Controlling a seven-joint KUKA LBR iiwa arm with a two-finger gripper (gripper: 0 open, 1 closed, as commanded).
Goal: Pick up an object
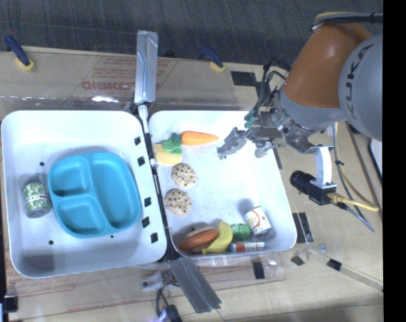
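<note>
Bins first: left bin carries a blue divided tray and a small can at its left edge; right bin holds the toys. Carrot near its far edge is my pick: light, hard plastic, slick, so I'd pinch mid-body across its width. Gripper hovers just beside it, fingers look slightly parted, nothing held. Bare floor around gives room.

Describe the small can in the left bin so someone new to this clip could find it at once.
Start at the left bin, which holds a big blue divided plate. Look just left of that plate, near the bin's left wall: the can lies there on its side. It is small, with a green-patterned label, and is the only item beside the plate.
</note>
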